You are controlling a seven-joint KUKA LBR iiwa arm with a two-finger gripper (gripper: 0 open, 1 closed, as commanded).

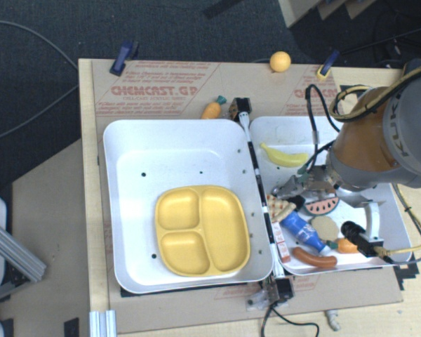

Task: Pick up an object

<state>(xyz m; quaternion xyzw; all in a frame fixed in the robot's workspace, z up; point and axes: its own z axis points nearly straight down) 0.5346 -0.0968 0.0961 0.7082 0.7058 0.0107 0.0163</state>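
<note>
The gripper [297, 187] is low in the right bin [292, 126], near that bin's left wall, over a cluster of small toys. Whether its grip is released or clenched I cannot tell, and nothing can be seen held in it.

The step in hand looks like the reach down for a grasp. Nearest are a pale striped piece [281, 205] and a watermelon slice [322, 205], and which one is the target is unclear. The next move calls for closing on a single item and lifting straight up, clear of its neighbours.

The right bin also holds one banana [283, 156] towards the far edge. Towards the near edge are one blue bottle [304, 232], one tan disc [325, 227] and one sausage [313, 259].

The left bin [175, 142] holds one yellow three-part plate [202, 229]. On the bench's [91, 188] far edge are one orange ball [280, 61] and two blue clamps [122, 58].
</note>
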